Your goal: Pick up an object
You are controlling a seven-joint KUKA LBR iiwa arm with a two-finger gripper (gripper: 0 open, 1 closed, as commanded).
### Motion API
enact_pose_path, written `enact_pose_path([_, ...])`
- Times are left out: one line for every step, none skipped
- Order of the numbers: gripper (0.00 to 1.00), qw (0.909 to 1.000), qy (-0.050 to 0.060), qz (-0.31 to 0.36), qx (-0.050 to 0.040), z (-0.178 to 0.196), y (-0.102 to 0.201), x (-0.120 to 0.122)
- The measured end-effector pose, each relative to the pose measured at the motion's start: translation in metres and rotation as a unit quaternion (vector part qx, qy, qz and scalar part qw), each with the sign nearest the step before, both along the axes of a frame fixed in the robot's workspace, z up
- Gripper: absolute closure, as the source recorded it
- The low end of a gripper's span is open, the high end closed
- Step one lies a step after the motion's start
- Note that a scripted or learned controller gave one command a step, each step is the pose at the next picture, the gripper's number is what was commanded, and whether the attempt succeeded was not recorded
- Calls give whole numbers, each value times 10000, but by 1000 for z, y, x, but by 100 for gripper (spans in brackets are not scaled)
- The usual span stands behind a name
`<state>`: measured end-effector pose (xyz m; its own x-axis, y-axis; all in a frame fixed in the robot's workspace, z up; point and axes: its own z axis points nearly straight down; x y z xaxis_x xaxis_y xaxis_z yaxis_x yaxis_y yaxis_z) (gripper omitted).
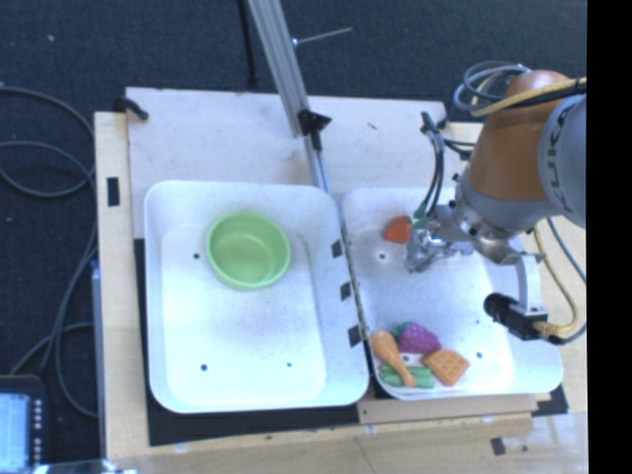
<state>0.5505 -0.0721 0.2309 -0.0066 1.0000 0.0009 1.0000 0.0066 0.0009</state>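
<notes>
My gripper [423, 252] hangs low in the right bin [513, 363]; I cannot tell its state. The orange toy [397, 229] lies just up-left of it, near the far wall. The carrot [389, 355], purple piece [419, 338] and waffle [448, 365] crowd the near corner. A green bowl [248, 250] sits in the left bin [178, 363].

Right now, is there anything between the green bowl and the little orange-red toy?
Yes: in the camera view, the two bins' adjoining walls run between the green bowl and the orange-red toy; otherwise bare white floor.

right bin [494, 309] centre: open | toy pile [420, 355]: blocks near edge
</notes>
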Motion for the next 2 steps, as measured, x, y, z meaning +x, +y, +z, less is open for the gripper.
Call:
enact_pose_path([100,10000,-9,9,5,13,54,9])
enact_pose_path([100,10000,-6,14,7,20,113,8])
